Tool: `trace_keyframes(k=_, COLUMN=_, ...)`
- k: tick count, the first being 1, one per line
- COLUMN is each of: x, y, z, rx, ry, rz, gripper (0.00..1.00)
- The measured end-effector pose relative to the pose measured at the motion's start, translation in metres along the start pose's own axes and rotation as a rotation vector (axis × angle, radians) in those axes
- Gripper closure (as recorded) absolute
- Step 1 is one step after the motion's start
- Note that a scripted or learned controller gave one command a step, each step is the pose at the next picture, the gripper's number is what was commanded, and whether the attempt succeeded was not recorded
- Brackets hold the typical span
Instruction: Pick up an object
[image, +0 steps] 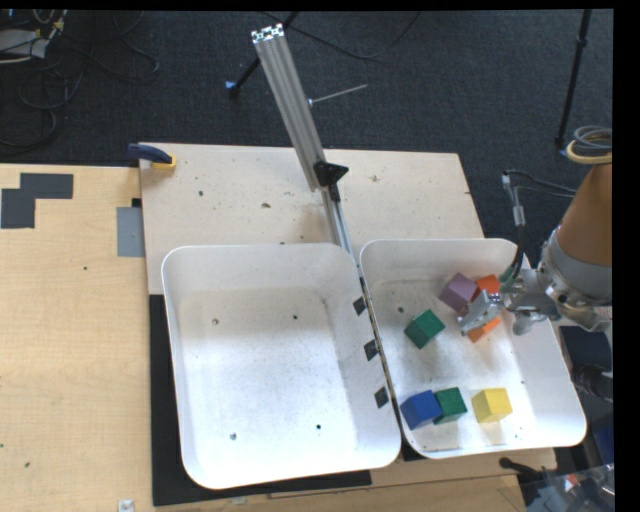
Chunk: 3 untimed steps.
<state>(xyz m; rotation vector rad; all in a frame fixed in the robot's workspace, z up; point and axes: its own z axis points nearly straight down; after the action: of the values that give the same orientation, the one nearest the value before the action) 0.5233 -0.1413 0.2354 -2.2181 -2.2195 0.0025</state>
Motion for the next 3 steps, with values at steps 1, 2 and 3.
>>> trace_keyframes(k=1, x=-0.001, y=0.0, z=0.0, rx=-0.001, ry=0.0, rz=0.004, gripper=0.0)
trace_keyframes(k=2, x=-0.001, y=-0.009, z=0.048, rx=0.004, ry=0.001, rz=0.0, gripper=0.0)
trace_keyframes(k=3, x=-0.001, y=-0.01, z=0.092, rx=0.005, ry=0.001, rz=0.001, gripper=0.0)
